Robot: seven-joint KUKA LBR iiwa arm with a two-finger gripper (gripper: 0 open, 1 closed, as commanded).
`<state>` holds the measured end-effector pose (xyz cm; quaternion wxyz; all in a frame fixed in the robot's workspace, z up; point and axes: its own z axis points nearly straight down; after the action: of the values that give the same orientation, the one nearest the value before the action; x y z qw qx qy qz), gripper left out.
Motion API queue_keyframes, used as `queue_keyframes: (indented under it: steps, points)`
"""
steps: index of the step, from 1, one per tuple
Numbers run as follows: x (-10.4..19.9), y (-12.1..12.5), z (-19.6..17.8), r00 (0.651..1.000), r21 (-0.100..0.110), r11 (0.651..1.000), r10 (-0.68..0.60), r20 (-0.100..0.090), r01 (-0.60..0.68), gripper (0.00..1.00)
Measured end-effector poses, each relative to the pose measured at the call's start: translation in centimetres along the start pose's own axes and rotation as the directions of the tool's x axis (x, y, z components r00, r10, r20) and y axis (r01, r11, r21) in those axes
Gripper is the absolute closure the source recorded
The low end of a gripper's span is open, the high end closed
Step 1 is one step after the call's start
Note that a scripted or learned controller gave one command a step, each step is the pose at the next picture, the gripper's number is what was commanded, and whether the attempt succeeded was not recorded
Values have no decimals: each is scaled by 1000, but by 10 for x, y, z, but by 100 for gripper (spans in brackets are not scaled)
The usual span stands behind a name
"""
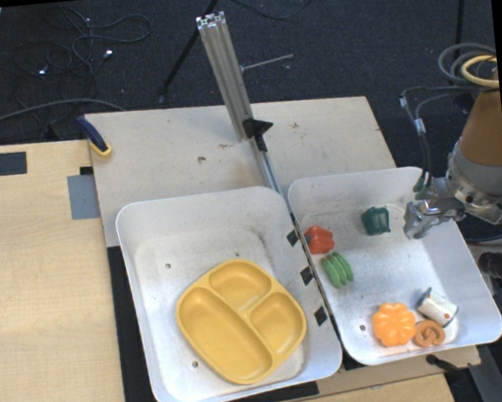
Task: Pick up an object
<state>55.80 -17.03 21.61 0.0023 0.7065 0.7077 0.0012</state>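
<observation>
pincer (420,219) over the right white bin (476,306), grip state unclear, above dark carpet (39,48) strewn with cables (108,28).

2 shallow white bins: left bin (140,252), right bin (474,284). Left bin: 1 yellow divided plate (239,320) w/ 3 compartments, sitting toward 5 o'clock. Right bin: 6 small items. 1 dark green toy pepper (375,220) at 12 o'clock, 1 red toy tomato (318,238) at 10, 1 light green ridged veg (337,270) at 9, 1 orange pumpkin (393,324), 1 pretzel-like piece (429,335) and 1 white cylinder (437,307) at 5–6.
</observation>
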Motion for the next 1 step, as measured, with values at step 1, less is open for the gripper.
queue_keyframes:
  steps: [1]
  points:
    - [-1,1,-25,1000,3,1000,0,-1,0,100]
